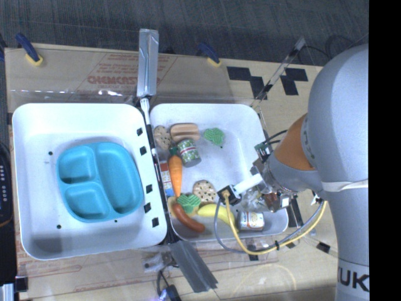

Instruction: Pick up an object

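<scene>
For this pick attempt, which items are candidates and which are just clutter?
Candidates, right bin: carrot, banana, sausage, can, cookie, bread.

Not involved: blue tray in left bin.

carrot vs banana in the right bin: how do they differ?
Colour: the carrot is orange with a green top, the banana yellow.
Pose: the carrot lies roughly lengthwise along the bin's left wall, while the banana lies crosswise near the front edge.
Neighbours: the carrot sits beside the small can; the banana sits close to the gripper and next to the sausage.
Both are elongated toy foods in the right bin.
</scene>
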You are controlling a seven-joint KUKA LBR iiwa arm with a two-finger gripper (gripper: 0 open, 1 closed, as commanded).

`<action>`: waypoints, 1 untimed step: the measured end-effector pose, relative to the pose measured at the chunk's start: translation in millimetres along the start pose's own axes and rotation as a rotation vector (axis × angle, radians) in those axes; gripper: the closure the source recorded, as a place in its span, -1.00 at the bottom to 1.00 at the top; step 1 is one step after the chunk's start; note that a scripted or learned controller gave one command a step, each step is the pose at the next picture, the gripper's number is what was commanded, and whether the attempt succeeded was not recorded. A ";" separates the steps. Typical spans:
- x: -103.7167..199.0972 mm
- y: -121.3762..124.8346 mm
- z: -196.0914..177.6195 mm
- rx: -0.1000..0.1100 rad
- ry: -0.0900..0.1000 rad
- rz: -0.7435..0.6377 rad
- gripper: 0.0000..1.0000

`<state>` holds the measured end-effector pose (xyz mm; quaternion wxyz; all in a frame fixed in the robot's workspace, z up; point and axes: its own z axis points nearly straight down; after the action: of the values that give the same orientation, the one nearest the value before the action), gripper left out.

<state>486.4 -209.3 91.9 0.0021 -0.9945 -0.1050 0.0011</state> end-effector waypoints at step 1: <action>70.6 14.7 -26.5 -0.001 0.002 0.001 1.00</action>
<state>558.6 -209.1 118.2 0.0019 -0.9945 -0.1043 -0.0001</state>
